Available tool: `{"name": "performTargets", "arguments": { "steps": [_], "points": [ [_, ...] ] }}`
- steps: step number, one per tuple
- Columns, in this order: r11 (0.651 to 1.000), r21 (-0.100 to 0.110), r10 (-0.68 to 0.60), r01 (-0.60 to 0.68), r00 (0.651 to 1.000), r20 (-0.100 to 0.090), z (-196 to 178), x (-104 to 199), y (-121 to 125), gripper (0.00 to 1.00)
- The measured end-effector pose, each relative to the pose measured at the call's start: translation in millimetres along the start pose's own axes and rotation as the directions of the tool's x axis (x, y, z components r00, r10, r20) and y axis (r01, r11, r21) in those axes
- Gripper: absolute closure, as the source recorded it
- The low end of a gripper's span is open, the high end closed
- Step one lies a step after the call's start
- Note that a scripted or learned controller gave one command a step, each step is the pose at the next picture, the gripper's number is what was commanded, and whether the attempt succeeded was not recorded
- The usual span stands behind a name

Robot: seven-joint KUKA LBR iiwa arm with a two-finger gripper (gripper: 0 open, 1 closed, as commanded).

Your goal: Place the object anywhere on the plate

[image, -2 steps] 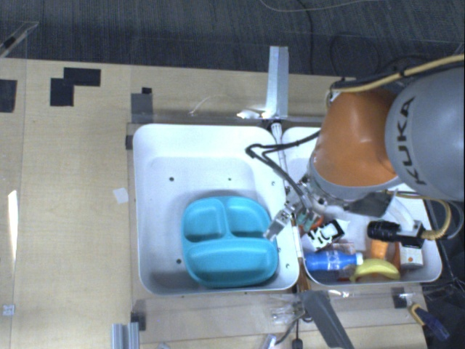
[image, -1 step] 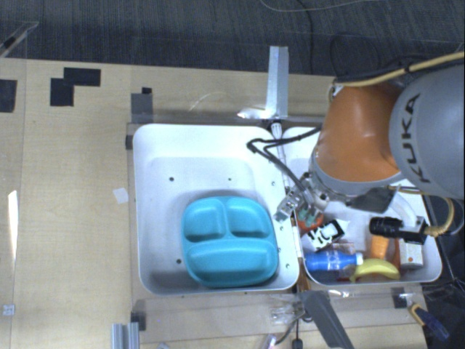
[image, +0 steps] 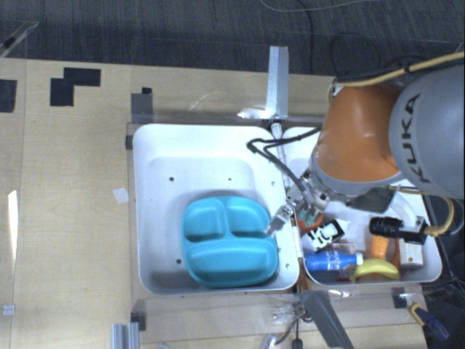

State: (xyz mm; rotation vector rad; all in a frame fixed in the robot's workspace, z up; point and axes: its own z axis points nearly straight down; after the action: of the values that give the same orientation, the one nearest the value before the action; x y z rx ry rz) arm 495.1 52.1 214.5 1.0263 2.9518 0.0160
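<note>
Your pincer (image: 282, 215) sits at the divider between the bins, at the 3 o'clock rim of the blue three-compartment plastic plate (image: 229, 240) in the left white bin (image: 156, 195). I can't tell its state or whether it carries anything. Plate's long axis runs 12-to-6. Candidate objects, the yellow banana (image: 375, 270) and blue bottle (image: 330, 261), lie at 4 o'clock in the right bin. Arm casing reads "KUKA".

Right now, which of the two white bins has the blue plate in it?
The left bin. The blue plate lies in it; the right bin holds a banana, a bottle and other small items.
</note>
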Motion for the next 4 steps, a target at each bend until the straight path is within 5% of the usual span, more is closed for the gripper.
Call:
{"name": "performTargets", "arguments": {
  "steps": [2,3,4],
  "points": [
    [1.000,0.000,0.000,0.000,1.000,0.000,0,0,0,0.00],
    [1.000,-0.005,-0.001,0.001,1.000,0.004,-11,-1,2,1.00],
    [1.000,-0.005,-0.001,0.001,1.000,0.004,-11,-1,2,0.00]
  ]
}}
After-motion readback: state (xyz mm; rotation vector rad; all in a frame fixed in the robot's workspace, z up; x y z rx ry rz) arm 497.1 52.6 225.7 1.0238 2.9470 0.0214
